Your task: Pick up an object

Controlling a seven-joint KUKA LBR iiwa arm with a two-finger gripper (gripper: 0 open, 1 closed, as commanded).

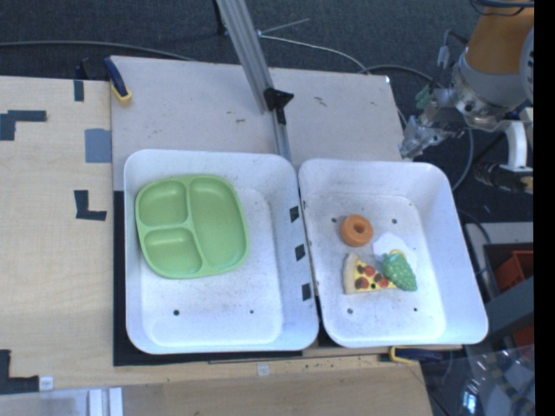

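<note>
My gripper point(414, 141) hangs beyond the right bin point(455, 224), its grip unreadable; the doughnut point(356, 230) lies mid-bin, probably light, stiff and slick; I'd pinch across its ring.

Two bins sit side by side on the bench, their inner rims touching. The left bin point(208, 332) holds a divided plate point(190, 225) in its left half. The right bin point(434, 319) holds a toy donut point(356, 230) near its middle; just in front of it lies a toy pizza slice point(364, 276), with a toy bunch of grapes point(400, 269) touching its right side. The gripper point(416, 139) hangs just behind the right bin's far rim.
</note>
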